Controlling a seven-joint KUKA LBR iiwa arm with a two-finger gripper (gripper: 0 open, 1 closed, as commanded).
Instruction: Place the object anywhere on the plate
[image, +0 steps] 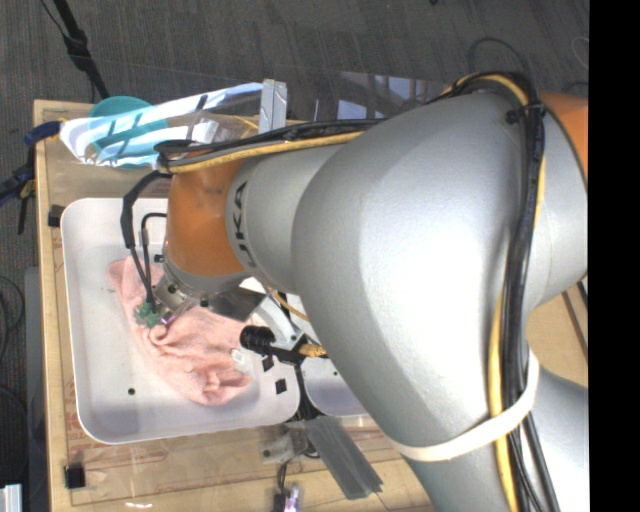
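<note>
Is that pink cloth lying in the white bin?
Yes, the crumpled pink cloth lies on the floor of the white bin, partly under the arm's orange band.

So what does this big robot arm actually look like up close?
The arm is made of bulky, rounded silver-grey shells with an orange band near the wrist and dark lettering beside it. Black and yellow cables run along its outside, and a pale strap wraps the lower part. Its hand is hidden in this camera view.
</note>
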